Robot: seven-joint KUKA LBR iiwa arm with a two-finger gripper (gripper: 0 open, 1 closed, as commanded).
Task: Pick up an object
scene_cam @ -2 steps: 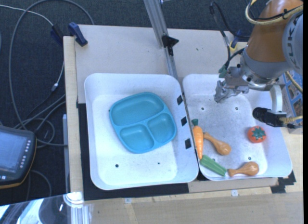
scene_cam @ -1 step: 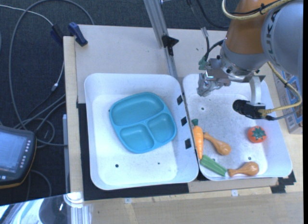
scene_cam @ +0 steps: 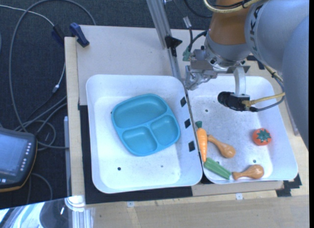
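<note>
The right bin (scene_cam: 282, 124) holds an orange carrot (scene_cam: 201, 143) against its left wall. Beside the carrot lies a tan drumstick (scene_cam: 222, 147). A second drumstick (scene_cam: 249, 172) and a green vegetable piece (scene_cam: 217, 168) lie at the front. A red tomato (scene_cam: 262, 137) sits near the right wall. My gripper (scene_cam: 193, 82) hangs over the back left corner of this bin, above and behind the carrot. I see nothing held in it.
A blue divided plate (scene_cam: 145, 123) lies in the left bin (scene_cam: 98, 139). A dark part on a yellow cable (scene_cam: 232, 100) hangs below the wrist over the right bin. A metal post (scene_cam: 159, 16) rises behind the bins. A blue clamp (scene_cam: 78, 34) sits at the bench's back left corner.
</note>
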